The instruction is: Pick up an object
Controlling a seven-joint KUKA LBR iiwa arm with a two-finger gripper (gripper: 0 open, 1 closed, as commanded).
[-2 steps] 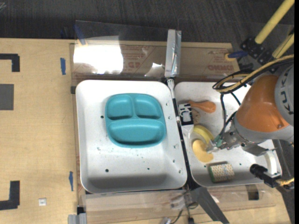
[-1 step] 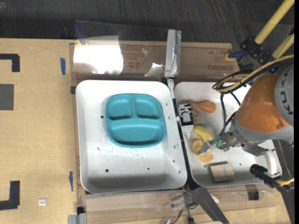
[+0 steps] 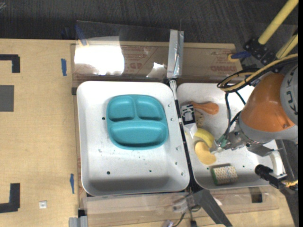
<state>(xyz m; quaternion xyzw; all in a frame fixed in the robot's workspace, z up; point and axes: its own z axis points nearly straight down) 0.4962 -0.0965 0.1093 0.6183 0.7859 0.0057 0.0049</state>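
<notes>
In the right bin [image 3: 208, 181], the pincer [image 3: 218, 145] touches the banana [image 3: 204, 144] — grip impossible to tell.

Arm [image 3: 272, 112]: grey casing, broad orange band above wrist. Black cables [image 3: 236, 86] loop along its upper side. Small metallic claw [image 3: 218, 144] at tip.

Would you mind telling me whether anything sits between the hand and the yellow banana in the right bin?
Nothing visible does. The hand is right at the banana, on its right side, with bare bin floor around them. The orange carrot-like piece lies farther back and the scrubbing sponge nearer the front, both off to the side.
</notes>
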